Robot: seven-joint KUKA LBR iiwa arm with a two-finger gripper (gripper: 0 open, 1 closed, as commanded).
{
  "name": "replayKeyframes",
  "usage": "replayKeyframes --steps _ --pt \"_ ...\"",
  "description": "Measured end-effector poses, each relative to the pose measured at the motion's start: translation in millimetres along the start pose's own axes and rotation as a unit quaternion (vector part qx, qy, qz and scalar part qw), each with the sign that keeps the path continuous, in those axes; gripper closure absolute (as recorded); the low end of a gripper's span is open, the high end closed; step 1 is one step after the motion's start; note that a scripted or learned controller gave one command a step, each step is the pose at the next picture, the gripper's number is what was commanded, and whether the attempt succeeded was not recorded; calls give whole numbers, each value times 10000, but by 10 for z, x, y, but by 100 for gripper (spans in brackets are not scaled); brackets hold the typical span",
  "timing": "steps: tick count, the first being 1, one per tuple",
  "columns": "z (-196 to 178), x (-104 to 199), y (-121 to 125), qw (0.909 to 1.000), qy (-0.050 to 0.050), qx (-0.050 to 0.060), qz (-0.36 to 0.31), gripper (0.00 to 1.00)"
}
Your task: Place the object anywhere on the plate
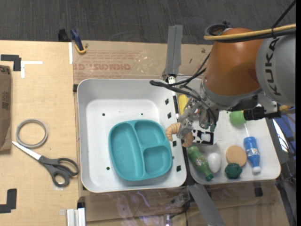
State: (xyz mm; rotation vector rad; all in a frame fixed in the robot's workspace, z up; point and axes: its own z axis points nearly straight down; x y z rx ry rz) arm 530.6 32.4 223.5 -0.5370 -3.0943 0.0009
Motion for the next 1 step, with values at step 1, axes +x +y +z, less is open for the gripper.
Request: replayKeyframes --steps 1 --pt "337 421 136 9952 6 1 -975 100"
